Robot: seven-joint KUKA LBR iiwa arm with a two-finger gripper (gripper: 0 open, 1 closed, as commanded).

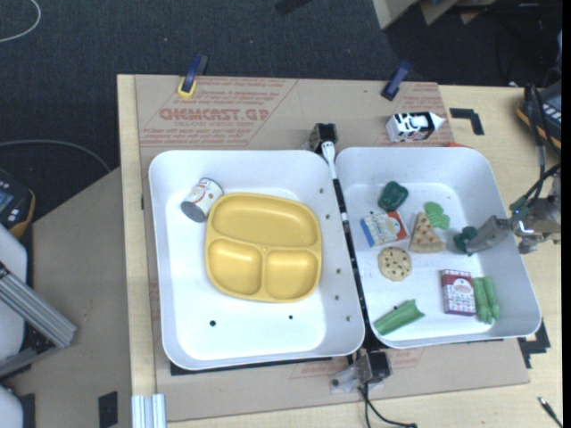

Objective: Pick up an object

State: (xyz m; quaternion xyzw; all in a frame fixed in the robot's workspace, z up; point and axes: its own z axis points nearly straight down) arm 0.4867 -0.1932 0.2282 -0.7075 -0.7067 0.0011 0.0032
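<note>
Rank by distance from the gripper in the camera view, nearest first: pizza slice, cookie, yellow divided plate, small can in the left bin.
Measured from the gripper at the right bin's right side:
1. Pizza slice, just to its left in the right bin.
2. Cookie, further left and lower in the same bin.
3. Yellow divided plate, middle of the left bin.
4. Small can, at the plate's upper left corner.

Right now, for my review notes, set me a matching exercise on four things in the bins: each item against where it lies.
Items:
1. yellow divided tray
2. cookie
3. red box
4. small can

Places:
A. left bin, upper left corner of the tray
B. right bin, near the right edge
C. middle of left bin
D. right bin, below the blue-and-white packet

Pairs: 1-C, 2-D, 3-B, 4-A
</note>
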